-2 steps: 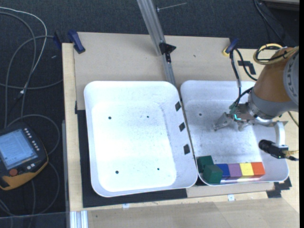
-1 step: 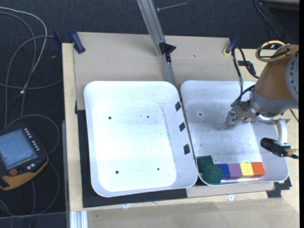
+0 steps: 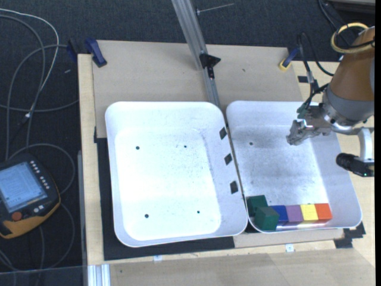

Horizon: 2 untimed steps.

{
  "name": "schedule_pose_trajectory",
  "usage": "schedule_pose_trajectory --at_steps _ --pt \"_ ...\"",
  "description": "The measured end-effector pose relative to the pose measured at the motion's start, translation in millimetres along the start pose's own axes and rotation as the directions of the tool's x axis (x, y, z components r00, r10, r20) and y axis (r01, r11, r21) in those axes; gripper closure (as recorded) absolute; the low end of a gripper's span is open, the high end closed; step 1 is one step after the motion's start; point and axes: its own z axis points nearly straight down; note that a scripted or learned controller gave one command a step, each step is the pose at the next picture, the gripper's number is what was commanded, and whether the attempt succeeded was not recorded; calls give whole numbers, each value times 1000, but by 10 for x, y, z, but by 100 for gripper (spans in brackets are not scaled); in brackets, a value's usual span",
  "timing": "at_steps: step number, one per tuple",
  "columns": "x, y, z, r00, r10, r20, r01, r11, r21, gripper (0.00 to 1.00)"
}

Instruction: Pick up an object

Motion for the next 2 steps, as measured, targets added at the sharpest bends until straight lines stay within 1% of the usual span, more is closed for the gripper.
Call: schedule_pose_trajectory --at_steps 1,2 --pt "560 -33 -876 1000 -3 -2 3 1000 -2 100" --pt "537 -43 -941 1000 0 -1 0 1000 5 100"
